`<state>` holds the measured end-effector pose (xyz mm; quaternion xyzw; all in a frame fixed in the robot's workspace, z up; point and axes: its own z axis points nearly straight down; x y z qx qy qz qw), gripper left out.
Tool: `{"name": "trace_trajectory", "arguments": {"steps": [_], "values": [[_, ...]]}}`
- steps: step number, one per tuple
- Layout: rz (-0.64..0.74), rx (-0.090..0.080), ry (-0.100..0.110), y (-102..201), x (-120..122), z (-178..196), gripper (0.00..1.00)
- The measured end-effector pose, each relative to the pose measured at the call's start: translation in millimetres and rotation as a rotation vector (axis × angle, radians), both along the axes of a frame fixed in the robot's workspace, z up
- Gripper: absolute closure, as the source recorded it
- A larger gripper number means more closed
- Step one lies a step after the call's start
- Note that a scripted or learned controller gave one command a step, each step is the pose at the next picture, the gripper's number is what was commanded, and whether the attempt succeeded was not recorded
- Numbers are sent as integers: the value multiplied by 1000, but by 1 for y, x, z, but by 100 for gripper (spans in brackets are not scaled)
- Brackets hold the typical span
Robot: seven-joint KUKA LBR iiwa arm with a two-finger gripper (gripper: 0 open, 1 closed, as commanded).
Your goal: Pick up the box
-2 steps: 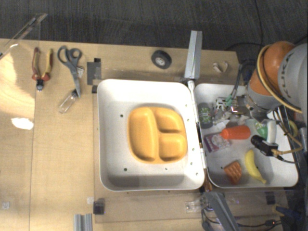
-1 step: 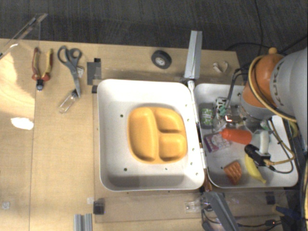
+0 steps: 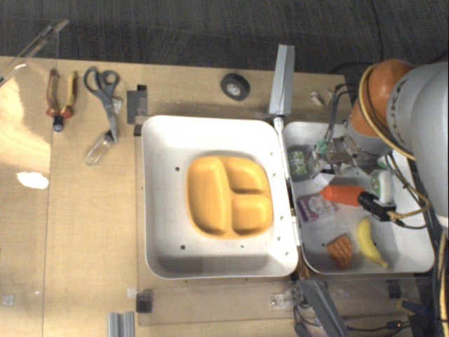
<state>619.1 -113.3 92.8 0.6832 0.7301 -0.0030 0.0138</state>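
My gripper (image 3: 331,157) hangs low over the back of the right bin (image 3: 414,262), below the grey arm and its orange band (image 3: 379,97). A small purple box (image 3: 313,206) lies flat in the bin's left middle, just in front of the gripper and apart from it. An orange carrot (image 3: 344,194) lies beside the box on its right. A small white and green carton (image 3: 382,184) sits partly hidden under the arm's cables. Nothing is visibly held by the gripper.
A green can (image 3: 298,161) lies left of the gripper by the bin wall. A banana (image 3: 370,242) and a brown waffle piece (image 3: 340,250) lie at the front. The left bin (image 3: 161,188) holds a yellow divided plate (image 3: 228,194). Scissors (image 3: 105,93), pliers (image 3: 59,97) and a tape roll (image 3: 235,86) lie on the bench.
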Motion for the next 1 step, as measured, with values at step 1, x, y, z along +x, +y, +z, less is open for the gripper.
{"name": "trace_trajectory", "arguments": {"steps": [1], "values": [[5,1,-6,3,2,12,100]]}}
